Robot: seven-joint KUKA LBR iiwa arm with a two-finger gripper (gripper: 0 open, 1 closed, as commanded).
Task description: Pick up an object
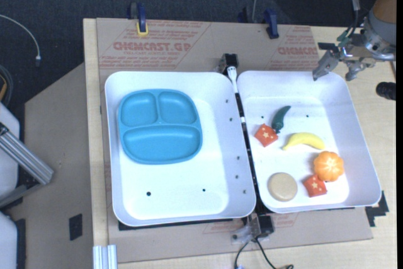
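The right bin [340, 94] holds a dark green pepper [280, 116], a yellow banana [305, 141], an orange [329, 166], two red cubes [266, 135] [315, 186] and a tan round disc [283, 186]. My gripper [338, 67] hangs over the bin's far right corner, above and well apart from all of them. Its two fingers are spread open with nothing between them.
The left bin [176, 198] holds a blue three-compartment plate [160, 126]. Clamps sit at the bench's far edge [142, 17] [271, 22]. A black divider [238, 107] runs between the bins. Cardboard borders both bins.
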